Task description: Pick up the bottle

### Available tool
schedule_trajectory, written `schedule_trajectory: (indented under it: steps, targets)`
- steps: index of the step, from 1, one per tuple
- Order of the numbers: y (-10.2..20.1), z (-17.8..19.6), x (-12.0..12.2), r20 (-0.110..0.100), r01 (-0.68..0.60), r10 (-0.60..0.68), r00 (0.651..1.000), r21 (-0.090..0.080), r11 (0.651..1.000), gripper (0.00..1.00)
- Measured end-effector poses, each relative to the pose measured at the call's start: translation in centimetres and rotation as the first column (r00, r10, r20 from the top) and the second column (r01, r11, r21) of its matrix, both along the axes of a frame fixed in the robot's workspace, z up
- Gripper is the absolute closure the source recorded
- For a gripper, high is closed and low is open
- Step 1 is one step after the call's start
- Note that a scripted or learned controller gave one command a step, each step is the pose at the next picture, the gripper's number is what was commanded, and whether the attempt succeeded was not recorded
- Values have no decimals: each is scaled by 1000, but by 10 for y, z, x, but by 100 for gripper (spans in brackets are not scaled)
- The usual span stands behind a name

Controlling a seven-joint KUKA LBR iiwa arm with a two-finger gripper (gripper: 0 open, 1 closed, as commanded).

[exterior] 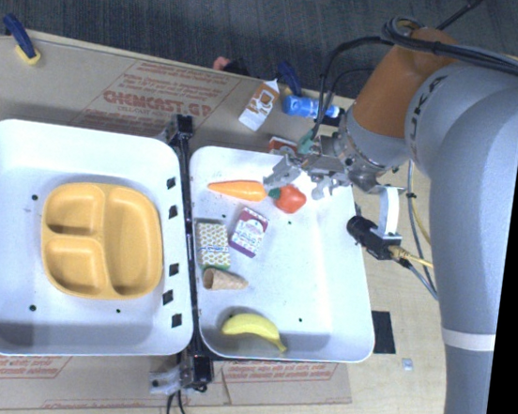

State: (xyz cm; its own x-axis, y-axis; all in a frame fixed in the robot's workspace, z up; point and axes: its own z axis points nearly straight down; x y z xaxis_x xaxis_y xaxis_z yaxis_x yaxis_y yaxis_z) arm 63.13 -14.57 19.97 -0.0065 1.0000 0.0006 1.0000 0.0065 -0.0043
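A small blue bottle [300, 106] lies on its side on the cardboard behind the right bin's far rim [247, 155], outside both bins. My gripper [300, 182] hangs over the far end of the right bin, nearer the camera than the bottle and apart from it. Its fingers [280, 175] stand open with nothing held between them. Just below the fingertips lie a red round fruit [289, 199] and an orange carrot [238, 189].
The right bin also holds a purple carton [249, 232], a waffle-patterned cracker [210, 241], a cone [223, 280] and a banana [253, 329]. In the left bin sits a yellow divided plate [103, 239]. A small white and brown carton [258, 107] lies left of the bottle.
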Motion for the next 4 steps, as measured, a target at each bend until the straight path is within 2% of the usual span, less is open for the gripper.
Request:
schedule_trajectory:
  steps: [1, 2, 3, 4]
  targets:
    - [1, 10, 0, -2, -5, 5, 1000, 1, 1000, 100]
    - [-45, -20, -77, 1, -171, 171, 985, 0, 985, 100]
    - [-38, -54, -143, 0, -168, 168, 986, 2, 986, 100]
    - [-55, -9, -155, 2, 225, -225, 974, -1, 974, 100]
